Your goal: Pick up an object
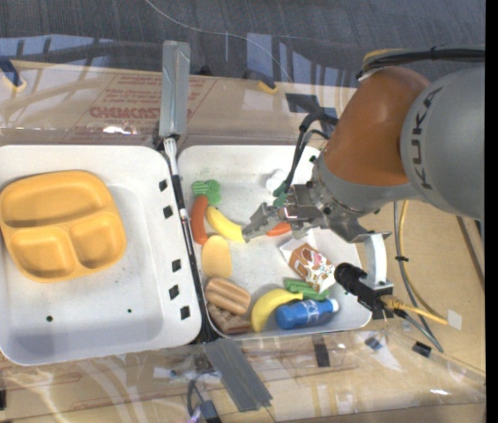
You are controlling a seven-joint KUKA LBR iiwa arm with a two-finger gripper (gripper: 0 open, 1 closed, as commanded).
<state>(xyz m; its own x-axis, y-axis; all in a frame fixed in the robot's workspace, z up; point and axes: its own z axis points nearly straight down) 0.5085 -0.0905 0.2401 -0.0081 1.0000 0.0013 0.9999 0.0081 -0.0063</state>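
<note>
My gripper (263,222) hangs low over the middle of the right bin (240,159), reaching in from the right under the arm's orange band. A small orange piece (278,230) shows right at its tip; whether it is held cannot be made out. Just left of the tip lie a yellow banana (224,225), a red-orange sausage (198,218) and a green item (205,189). Nearer the front are a pale yellow fruit (217,256), a brown bun (228,295), a second banana (270,306), a blue bottle (307,314), green beans (306,287) and a snack packet (310,267).
The left bin (81,324) holds a yellow divided tray (59,223) at its back left. A grey divider bar (174,86) rises between the bins. A white object (275,181) lies behind the gripper. The arm's bulk covers the right bin's right side; cables trail off to the right.
</note>
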